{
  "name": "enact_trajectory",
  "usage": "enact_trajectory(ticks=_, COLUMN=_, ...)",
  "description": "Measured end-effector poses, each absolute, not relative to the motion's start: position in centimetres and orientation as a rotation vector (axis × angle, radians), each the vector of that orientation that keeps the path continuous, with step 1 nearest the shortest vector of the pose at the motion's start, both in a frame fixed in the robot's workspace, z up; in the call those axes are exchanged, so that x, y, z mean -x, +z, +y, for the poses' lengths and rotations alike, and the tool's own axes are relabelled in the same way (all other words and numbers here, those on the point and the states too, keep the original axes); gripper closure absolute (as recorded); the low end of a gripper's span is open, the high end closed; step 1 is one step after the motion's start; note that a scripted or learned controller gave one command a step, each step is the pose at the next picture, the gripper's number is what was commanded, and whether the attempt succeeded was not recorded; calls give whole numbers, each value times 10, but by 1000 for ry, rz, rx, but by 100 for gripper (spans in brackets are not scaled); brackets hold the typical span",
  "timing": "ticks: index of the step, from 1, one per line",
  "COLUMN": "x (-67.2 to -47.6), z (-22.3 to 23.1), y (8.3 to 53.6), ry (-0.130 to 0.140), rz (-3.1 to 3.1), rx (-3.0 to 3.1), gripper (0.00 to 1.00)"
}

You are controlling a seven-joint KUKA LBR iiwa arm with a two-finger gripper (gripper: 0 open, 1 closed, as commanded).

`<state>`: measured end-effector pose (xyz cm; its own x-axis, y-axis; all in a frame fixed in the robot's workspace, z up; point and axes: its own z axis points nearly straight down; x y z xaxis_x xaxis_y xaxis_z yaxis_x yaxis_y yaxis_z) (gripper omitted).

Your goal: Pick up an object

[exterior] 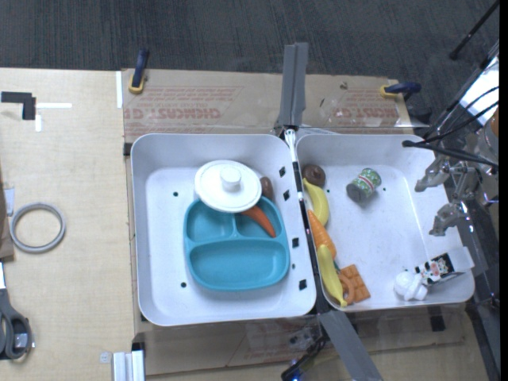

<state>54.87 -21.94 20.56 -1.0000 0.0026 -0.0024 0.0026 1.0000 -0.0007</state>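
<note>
My gripper [435, 202] hangs over the right edge of the right bin [389, 248]. Its two fingers are apart, so it is open, and nothing is between them. A green and white can [364, 185] lies to its left, well apart from it. Below the gripper, in the bin's near right corner, lies a small white and black toy [421, 278]. Along the bin's left wall lie a brown donut [313, 174], a banana [317, 202], an orange carrot [321, 236] and an orange waffle piece [353, 282].
The left bin [159, 236] holds a blue divided plate [235, 256] with a white lid [228, 186] and an orange carrot [262, 221] on it. A tape ring [33, 227] and scissors [14, 332] lie on the bench at the left. Cables run along the right edge.
</note>
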Motion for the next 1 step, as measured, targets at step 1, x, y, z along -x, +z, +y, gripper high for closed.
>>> enact_trajectory(ticks=1, x=-596, z=-192, y=93, ry=-3, rz=3131, rx=179, gripper=0)
